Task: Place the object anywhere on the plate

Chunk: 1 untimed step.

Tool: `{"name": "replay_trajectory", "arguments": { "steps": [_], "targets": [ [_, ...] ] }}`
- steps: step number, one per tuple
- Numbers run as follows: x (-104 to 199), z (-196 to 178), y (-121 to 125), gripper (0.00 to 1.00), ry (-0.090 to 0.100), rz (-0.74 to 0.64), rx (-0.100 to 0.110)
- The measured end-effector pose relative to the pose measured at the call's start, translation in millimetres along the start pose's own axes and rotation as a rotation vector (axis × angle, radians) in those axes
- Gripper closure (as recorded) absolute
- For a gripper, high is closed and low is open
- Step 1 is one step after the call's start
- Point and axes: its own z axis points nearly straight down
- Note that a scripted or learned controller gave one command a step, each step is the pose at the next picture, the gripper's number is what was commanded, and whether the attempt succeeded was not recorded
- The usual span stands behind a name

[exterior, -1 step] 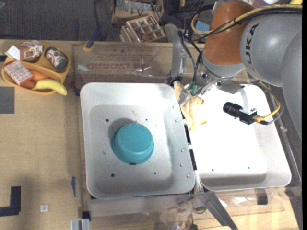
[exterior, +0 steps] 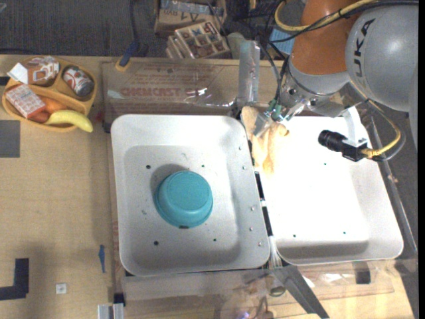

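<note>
A teal plate [exterior: 184,198] lies upside-down-looking in the middle of the left white bin [exterior: 133,138]. My gripper [exterior: 277,115] hangs over the back left corner of the right bin [exterior: 332,205], close to the divide between the two bins. It is shut on a limp tan object [exterior: 267,143], which dangles down from the fingers over the bins' shared rim. The object is to the right of and behind the plate, well apart from it. The grey arm with its orange band [exterior: 325,25] hides the bench behind the gripper.
A black device [exterior: 340,145] with a yellow cable sticks out from the arm over the right bin. A clear plastic sheet [exterior: 169,92] lies behind the left bin. A yellow basket of toy food [exterior: 46,95] with a banana [exterior: 70,118] sits at the far left.
</note>
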Motion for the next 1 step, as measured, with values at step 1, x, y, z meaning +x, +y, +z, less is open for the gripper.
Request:
{"name": "replay_trajectory", "arguments": {
  "steps": [1],
  "targets": [
    [52.0,5.3,4.2,1.0,0.004,-0.397,0.002]
  ]
}}
